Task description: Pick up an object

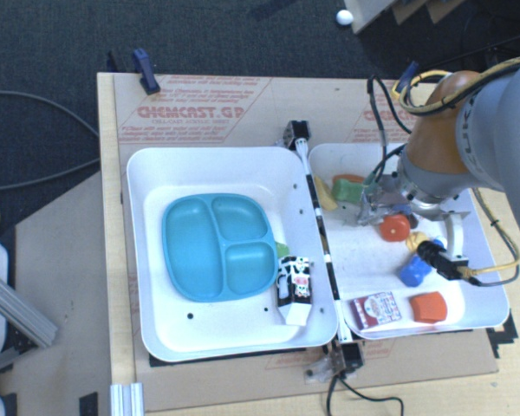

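A red-and-white packet [375, 309] and an orange block [428, 307] are parked at the near edge of the right bin [355, 254]. The gripper [372, 204] is lowered by a green object [347, 191]; its grip can't be told. Probably best centred before closing.

You have the divided plate [218, 246] in the left bin [147, 180] with a small carton [294, 288] just beside it at lower right, while in the right bin [494, 306] the ball [395, 227] sits mid-frame, a block [413, 271] below it, and a packet [377, 309] near the bottom edge.
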Robot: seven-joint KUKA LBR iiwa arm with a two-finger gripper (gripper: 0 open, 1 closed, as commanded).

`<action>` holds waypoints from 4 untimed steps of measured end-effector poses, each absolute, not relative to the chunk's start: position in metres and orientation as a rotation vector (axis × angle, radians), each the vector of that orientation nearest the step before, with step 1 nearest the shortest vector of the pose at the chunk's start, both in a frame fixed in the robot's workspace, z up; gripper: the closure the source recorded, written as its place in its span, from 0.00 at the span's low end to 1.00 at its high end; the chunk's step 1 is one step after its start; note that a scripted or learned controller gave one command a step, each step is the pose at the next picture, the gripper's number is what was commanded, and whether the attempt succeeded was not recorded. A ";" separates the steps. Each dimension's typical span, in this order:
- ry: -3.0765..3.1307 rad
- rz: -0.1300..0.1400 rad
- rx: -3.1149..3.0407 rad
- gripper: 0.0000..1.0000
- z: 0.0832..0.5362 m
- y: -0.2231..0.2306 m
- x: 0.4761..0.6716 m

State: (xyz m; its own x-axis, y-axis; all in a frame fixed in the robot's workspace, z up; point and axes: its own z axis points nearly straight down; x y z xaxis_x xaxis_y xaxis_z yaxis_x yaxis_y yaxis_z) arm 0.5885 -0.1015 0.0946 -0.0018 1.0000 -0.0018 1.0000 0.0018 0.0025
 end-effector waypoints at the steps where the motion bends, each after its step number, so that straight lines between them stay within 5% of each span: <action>1: 2.221 0.000 2.218 0.00 0.094 -0.101 0.588; 2: 2.219 0.001 2.218 0.00 0.193 -0.165 0.667; 3: 2.214 0.016 2.210 0.00 0.106 -0.137 0.645; 4: 2.225 0.008 2.216 0.00 0.086 -0.216 0.629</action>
State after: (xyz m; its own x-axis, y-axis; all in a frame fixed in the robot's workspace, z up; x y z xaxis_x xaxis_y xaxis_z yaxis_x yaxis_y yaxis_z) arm 0.6287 -0.2162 0.0864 -0.0037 1.0000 0.0027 1.0000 0.0037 0.0047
